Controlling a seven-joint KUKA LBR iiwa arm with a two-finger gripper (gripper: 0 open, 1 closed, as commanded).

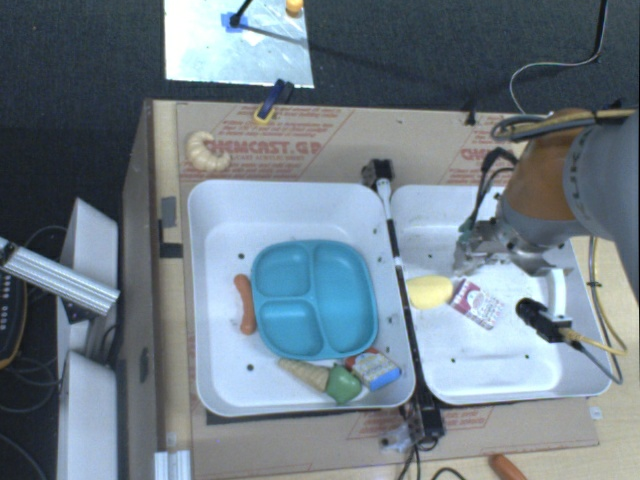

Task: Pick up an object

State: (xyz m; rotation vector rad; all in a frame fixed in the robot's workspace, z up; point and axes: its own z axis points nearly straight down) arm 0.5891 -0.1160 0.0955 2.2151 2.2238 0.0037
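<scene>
the gripper [468, 256] hangs low in the right bin [500, 378], near the wall between the two bins, and we cannot tell if it is open or closed. close to it, on the bin floor, lie a yellow lemon [430, 291] and just beside it a small red and white packet [477, 304]. in the left bin [215, 268] we see a blue plate [313, 299], an orange sausage [245, 303] at its left side, and a cone [305, 371] near a small blue box [378, 370].

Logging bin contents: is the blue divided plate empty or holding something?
Empty. The blue divided plate shows bare compartments; the orange sausage lies beside it.
</scene>
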